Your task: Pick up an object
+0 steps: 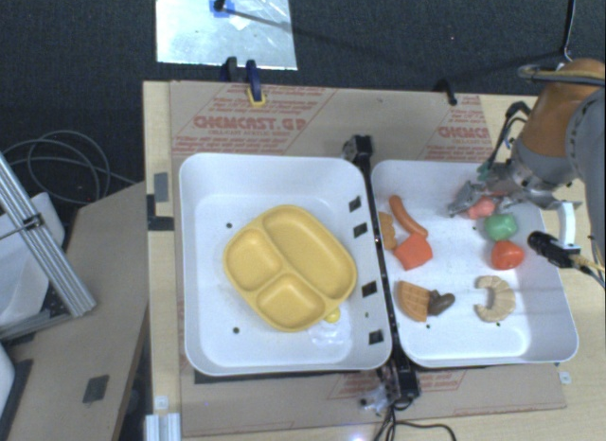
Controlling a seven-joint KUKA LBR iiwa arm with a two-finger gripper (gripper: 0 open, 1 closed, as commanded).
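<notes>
Right bin, far corner: hand low over a small pink piece, finger state cannot be told. Piece lies beside green ball. Looks like light, hard, smooth toy food; likely slips. Best pinched across its narrow middle.

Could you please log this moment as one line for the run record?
stage: reaching | end effector: low in right white bin, at pale pink toy piece | round green toy ball: beside | yellow divided plastic tray: left bin
</notes>
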